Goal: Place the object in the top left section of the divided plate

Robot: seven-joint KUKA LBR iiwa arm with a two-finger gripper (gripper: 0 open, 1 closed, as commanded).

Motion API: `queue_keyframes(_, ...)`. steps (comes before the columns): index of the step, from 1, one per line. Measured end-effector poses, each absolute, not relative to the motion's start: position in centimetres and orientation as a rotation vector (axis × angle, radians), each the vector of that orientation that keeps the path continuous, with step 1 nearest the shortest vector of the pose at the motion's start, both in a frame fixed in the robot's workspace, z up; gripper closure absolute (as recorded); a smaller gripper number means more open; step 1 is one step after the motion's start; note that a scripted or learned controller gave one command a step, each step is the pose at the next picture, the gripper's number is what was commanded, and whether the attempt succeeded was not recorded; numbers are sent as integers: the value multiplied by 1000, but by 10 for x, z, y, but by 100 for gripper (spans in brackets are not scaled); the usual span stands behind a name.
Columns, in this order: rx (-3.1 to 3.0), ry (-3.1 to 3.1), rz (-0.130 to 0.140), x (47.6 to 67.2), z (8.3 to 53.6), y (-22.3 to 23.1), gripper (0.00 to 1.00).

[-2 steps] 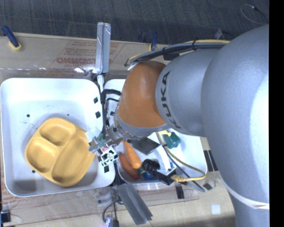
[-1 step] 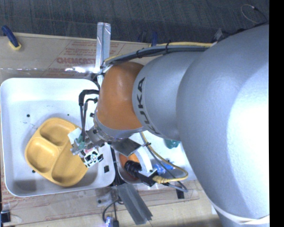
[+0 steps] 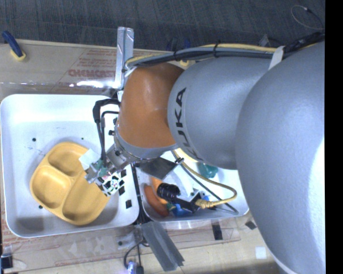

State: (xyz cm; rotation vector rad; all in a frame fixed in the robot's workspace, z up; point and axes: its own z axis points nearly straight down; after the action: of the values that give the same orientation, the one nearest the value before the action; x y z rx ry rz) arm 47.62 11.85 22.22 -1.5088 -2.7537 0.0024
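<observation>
The two-finger gripper [image 3: 104, 174] is seen at centre-left of the frame, over the right edge of the yellow divided plastic plate [image 3: 63, 181] in the left white bin [image 3: 23, 119]. The gripper's state cannot be told. Mixed objects [image 3: 171, 201] lie in the right bin, lower centre.

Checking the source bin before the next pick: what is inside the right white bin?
Under the grey arm, the right white bin shows an orange object, something blue and a teal piece. The arm covers the rest.
</observation>
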Motion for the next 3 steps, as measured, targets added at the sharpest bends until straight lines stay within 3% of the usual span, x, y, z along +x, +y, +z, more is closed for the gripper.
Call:
queue_keyframes(1, -1420, -2797, 7, 512, 137, 143, 100)
queue_keyframes(2, -1554, -2748, -35, 483, 118, 108, 100)
queue_keyframes(3, -1545, -2752, -33, 483, 128, 109, 100)
